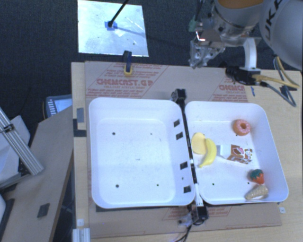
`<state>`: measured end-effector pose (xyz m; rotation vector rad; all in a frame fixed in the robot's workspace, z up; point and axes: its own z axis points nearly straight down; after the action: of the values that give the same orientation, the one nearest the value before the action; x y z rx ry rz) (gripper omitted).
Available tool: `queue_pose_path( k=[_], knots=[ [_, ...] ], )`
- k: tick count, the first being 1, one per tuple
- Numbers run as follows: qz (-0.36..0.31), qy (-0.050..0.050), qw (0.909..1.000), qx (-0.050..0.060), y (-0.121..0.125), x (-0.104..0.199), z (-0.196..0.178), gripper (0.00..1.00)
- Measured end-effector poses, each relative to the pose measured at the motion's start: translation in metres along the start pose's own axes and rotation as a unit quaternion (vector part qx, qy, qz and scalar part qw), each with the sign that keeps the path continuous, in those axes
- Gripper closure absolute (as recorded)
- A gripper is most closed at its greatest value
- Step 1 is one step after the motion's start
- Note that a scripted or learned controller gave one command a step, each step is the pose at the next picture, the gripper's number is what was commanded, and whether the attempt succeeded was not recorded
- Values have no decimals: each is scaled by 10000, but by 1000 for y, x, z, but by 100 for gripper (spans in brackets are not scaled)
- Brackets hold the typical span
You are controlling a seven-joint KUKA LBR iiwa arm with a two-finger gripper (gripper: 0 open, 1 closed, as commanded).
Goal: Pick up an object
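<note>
Where frame cuts arm, gripper (200, 57) blurred.

Bright even overhead light, white bins (137, 106) slightly washed out, soft shadows, mild overall softness

Arm (246, 14) cut off by top edge, tool (200, 60) fingers' state unclear

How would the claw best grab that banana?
Probably across the middle of the banana, coming straight down from above. It lies flat in the right bin, long and narrow, so fingers closing across its width should fit. Its upper end touches a yellow piece; stay below that.
</note>
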<state>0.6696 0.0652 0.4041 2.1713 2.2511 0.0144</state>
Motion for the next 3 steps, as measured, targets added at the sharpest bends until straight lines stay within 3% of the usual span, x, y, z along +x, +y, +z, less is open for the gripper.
queue_pose_path(
  k=[2,3],
  knots=[
    [-58,-9,10000,-28,1,0,-22,100],
    [210,2,9998,69,-4,-82,-18,100]
  ],
)
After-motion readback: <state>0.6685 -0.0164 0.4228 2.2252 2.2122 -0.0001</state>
